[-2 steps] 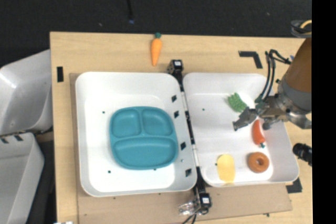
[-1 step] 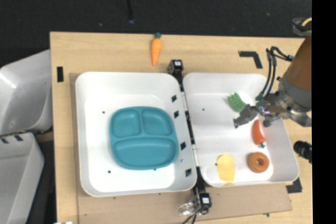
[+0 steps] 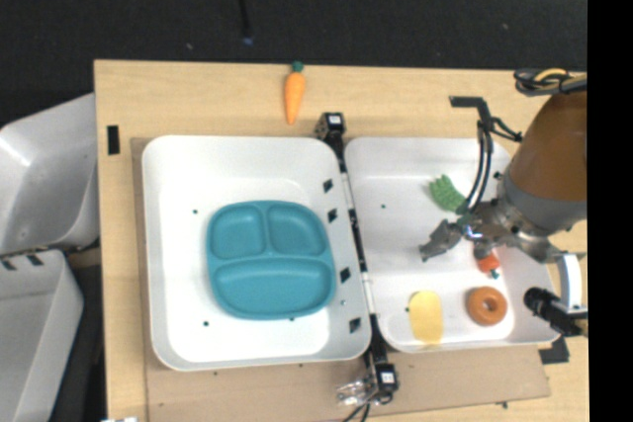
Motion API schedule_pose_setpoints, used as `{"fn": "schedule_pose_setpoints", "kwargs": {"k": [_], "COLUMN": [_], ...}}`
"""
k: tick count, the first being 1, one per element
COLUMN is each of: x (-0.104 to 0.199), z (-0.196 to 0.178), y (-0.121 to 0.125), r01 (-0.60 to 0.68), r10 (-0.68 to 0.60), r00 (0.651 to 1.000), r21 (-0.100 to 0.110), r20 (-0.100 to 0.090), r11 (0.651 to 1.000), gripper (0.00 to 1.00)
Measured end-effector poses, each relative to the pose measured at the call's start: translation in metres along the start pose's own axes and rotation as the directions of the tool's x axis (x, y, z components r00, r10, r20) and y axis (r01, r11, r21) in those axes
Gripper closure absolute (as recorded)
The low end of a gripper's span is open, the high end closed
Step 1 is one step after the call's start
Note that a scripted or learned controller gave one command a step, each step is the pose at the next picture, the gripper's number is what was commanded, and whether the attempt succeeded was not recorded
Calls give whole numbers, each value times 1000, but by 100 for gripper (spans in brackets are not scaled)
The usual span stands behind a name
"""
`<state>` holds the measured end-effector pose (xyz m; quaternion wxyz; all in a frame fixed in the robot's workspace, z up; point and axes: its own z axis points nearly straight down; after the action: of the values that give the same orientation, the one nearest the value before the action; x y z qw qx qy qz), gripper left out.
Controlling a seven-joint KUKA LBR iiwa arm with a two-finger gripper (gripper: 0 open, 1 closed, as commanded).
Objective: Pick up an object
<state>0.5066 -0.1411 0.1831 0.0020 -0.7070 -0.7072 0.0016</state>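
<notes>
The gripper [image 3: 442, 240] is seen low over the middle of the right bin [image 3: 396, 178], reached in from the right by the grey arm [image 3: 554, 168] with its orange band. Whether it is wide or narrow cannot be told at this slant, and nothing is seen gripped by it. A green leafy object [image 3: 448, 193] is found just beyond it, toward the far side of the bin, close to the dark tips but apparently apart from them. A small red-orange piece [image 3: 487, 263] is partly covered by the wrist, just to the right of the gripper. Nearer the front edge of the same bin, a brown ring-shaped doughnut [image 3: 487, 305] is laid flat, and a pale yellow object [image 3: 426, 316] is set to its left, the two being apart. The left bin [image 3: 173, 311] is occupied by a teal divided plate [image 3: 269, 259], placed about centrally. On the wooden bench [image 3: 198, 99], beyond the bins, a toy carrot [image 3: 294, 94] is laid with its green top pointing away.
</notes>
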Motion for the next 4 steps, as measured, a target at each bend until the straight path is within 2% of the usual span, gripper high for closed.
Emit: {"fn": "schedule_pose_setpoints", "kwargs": {"k": [1, 2, 3, 4], "x": [6, 5, 4, -1], "z": [51, 84, 72, 27], "y": [7, 6, 8, 4], "r01": [-4, -3, -9, -7], "r10": [4, 3, 9, 7], "r00": [1000, 1000, 1000, 1000], "r21": [-1, -2, -8, -11], "r20": [1, 1, 2, 2], "r11": [1000, 1000, 1000, 1000], "gripper": [0, 0, 100, 100]}}
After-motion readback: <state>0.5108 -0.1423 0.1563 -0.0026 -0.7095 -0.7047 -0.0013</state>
